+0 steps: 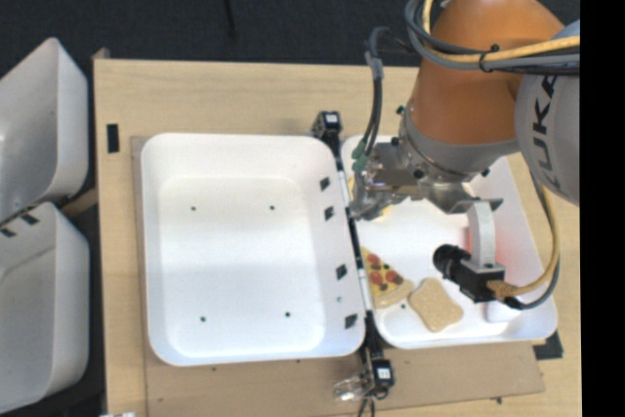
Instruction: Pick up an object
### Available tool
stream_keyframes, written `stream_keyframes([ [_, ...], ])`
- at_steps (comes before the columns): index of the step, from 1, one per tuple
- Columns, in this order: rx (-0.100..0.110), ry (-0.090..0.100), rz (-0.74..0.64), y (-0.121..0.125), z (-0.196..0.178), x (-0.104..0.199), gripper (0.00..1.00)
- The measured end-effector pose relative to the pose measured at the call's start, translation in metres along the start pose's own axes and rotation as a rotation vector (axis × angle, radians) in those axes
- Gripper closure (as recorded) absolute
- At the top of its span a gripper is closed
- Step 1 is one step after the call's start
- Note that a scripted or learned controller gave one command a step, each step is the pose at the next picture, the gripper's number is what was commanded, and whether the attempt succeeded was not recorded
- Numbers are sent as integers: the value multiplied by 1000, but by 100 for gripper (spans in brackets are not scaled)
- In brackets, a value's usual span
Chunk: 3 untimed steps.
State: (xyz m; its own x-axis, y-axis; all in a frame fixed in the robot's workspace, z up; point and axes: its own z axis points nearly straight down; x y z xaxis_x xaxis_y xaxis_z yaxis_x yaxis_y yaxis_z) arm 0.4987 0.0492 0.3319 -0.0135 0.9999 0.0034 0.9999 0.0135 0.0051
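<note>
— Camera view: the hand sits low at the right bin's left wall, mid-frame; how far open, I cannot tell.
— Risk?
— Clipping that wall and closing on nothing. The pizza slice, flat with red dots, and tan bread lie below it, lower right.

KUKA arm, upper right of frame: orange dome over grey housing.

Large glossy orange band, rounded, on a grey collar. Grey link at right edge with part of black lettering. Black and yellow cables looped over the orange top; one black cable down the left side. Metallic grey wrist assembly beneath. Black cylindrical fitting and yellow-tipped cable at lower right, beside a whitish bracket.
</note>
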Motion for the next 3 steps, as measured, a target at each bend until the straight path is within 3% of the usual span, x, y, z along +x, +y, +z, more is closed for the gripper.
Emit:
stream_keyframes([
  [1, -7, 0, 3, -7, -108, 51, 100],
  [2, 10, -6, 16, 1, -22, 18, 100],
  [3, 0, -3, 10, -8, -96, 16, 100],
])
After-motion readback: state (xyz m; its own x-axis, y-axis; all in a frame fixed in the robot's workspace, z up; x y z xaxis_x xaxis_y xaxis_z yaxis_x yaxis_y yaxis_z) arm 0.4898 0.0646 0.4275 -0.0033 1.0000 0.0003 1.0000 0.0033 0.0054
